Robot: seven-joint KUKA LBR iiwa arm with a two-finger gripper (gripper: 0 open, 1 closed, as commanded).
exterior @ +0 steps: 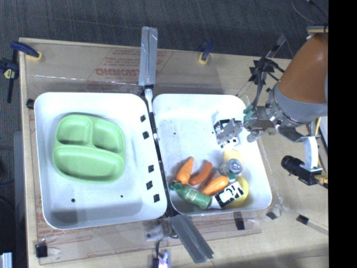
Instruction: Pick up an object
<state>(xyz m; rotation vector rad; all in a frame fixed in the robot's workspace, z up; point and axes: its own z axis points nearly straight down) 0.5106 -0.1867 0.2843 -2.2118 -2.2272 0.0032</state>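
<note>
Three carrots (201, 173), axes lower-left to upper-right

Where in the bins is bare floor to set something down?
Free: the right bin floor between middle wall and the gripper; the left bin, near strip below the green tray. Crowded: right bin's near corner, with carrots and green bottle.

A pale wooden bench (184, 74) with faint red print is carrying two shallow white plastic bins side by side, their inner rims meeting. The left white bin (44, 205) is sitting near the bench's left edge, and the right white bin (184, 108) is lying just beside it. A flat grey metal bar (148, 54) is running from the far edge to their seam. A second grey bar (191, 243) is slanting out at the near edge. A blue clamp (25, 51) is gripping the far left corner, and another blue clamp (206, 52) is gripping the far edge.
</note>
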